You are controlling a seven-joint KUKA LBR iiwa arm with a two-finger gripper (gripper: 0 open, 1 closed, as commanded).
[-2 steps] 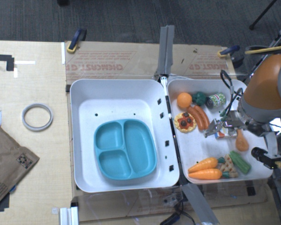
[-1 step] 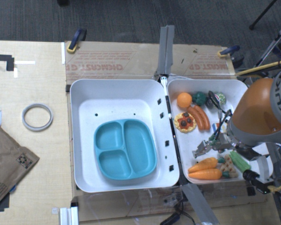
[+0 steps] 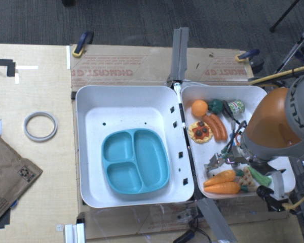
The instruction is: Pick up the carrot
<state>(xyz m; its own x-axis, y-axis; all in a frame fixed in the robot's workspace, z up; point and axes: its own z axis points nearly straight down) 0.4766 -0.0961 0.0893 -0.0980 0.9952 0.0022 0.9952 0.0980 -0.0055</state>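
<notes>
Two orange carrots lie side by side at the front of the right bin (image 3: 188, 92). The upper carrot (image 3: 220, 177) sits just above the lower carrot (image 3: 223, 188). My gripper (image 3: 219, 161) hangs low over the bin, right above the upper carrot and slightly to its left. Nothing shows held in it. The arm's orange band and grey wrist cover the right half of the bin.
Behind the gripper lie an orange ball (image 3: 199, 108), a sausage (image 3: 216, 126), a small pizza (image 3: 200, 131), broccoli (image 3: 216, 106) and a green can (image 3: 236, 107). A blue divided plate (image 3: 136, 161) sits in the left bin (image 3: 86, 135). A tape ring (image 3: 40, 126) lies on the bench.
</notes>
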